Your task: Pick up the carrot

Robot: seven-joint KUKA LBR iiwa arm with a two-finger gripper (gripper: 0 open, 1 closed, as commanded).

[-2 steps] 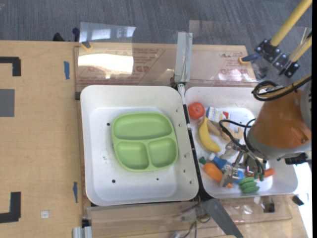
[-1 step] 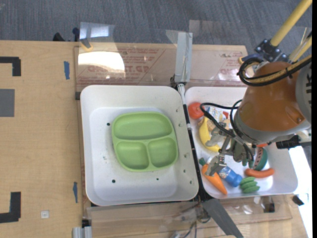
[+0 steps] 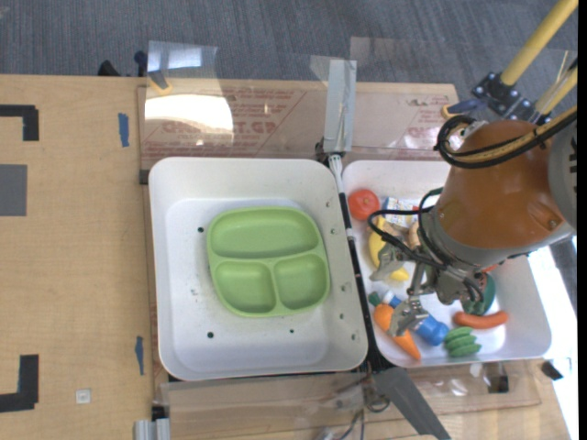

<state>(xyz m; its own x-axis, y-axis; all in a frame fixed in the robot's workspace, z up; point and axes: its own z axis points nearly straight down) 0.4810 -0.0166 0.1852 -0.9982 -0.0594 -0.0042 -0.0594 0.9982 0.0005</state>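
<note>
The carrot (image 3: 404, 343) is a small orange cone lying slantwise near the front left corner of the right bin (image 3: 527, 337). My gripper (image 3: 413, 317) hangs low right over the carrot's middle and hides part of it, so orange shows on both sides of it. The arm's orange band and grey wrist cover the middle of the bin.
Around the carrot lie a blue piece (image 3: 432, 331), a green piece (image 3: 461, 342), an orange-red piece (image 3: 481, 319), a yellow item (image 3: 379, 249) and a red ball (image 3: 363, 201). The left bin (image 3: 174, 246) holds a green divided plate (image 3: 266, 259).
</note>
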